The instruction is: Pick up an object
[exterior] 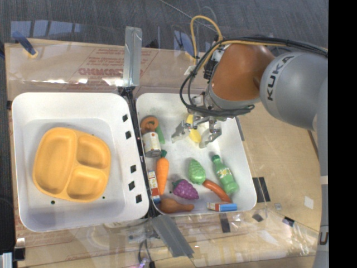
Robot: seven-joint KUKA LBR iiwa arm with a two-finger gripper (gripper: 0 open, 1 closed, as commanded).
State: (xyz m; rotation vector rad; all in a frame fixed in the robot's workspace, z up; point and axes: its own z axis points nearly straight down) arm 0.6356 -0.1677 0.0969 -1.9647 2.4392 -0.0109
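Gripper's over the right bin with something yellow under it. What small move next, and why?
Probably a short lift straight up, to test the grasp. The gripper sits in the upper part of the right bin, and the small yellow object shows between its jaws. The green bottle and the can lie apart from it, so a vertical rise should not disturb them.

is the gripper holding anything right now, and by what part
The gripper has a small yellow object between its fingers, raised over the right bin. Which part of it is pinched cannot be told.
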